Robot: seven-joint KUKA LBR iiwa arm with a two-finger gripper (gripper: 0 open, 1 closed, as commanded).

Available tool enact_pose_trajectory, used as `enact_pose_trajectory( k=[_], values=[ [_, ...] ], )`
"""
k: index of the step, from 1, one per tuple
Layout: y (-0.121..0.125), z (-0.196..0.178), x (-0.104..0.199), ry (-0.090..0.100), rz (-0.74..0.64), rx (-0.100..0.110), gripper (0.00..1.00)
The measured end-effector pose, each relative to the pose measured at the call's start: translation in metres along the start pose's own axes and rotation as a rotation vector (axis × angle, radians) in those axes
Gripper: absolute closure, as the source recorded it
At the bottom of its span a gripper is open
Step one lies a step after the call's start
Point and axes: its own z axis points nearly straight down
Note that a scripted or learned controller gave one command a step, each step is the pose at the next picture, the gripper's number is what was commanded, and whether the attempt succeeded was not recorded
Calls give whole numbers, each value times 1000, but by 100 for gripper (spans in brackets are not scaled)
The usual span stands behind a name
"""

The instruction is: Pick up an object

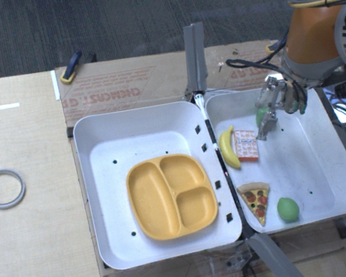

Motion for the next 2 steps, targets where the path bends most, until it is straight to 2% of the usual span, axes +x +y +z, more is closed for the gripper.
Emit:
enact_pose_trajectory(
  k=[1,2],
  values=[
    [-41,-58,-16,-5,-137,0,0],
    [-34,-26,-27,-2,-74,-1,0]
  ],
)
